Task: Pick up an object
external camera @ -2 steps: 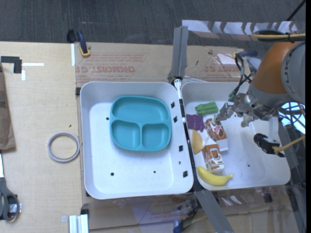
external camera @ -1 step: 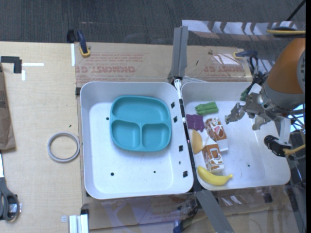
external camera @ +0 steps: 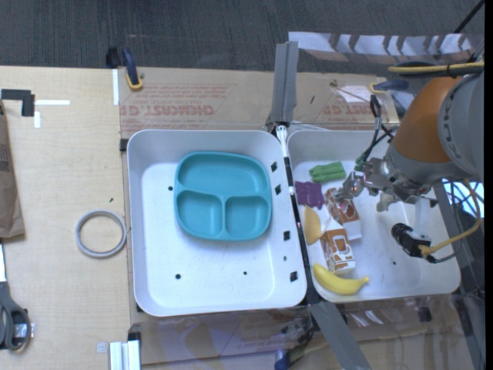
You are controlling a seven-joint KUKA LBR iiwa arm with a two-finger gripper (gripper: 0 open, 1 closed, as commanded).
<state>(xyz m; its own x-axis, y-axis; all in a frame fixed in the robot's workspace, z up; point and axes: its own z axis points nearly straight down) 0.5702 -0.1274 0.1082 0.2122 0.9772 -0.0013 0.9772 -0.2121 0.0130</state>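
The gripper is hovering in the right bin, its state unclear, just above an orange snack packet; a banana is lying nearer.

Grey arm comes in from the right w/ orange band just above the wrist. Wrist bends down-left; hand sits at its lower left, low, tips pointing left. Cables trail behind the hand.
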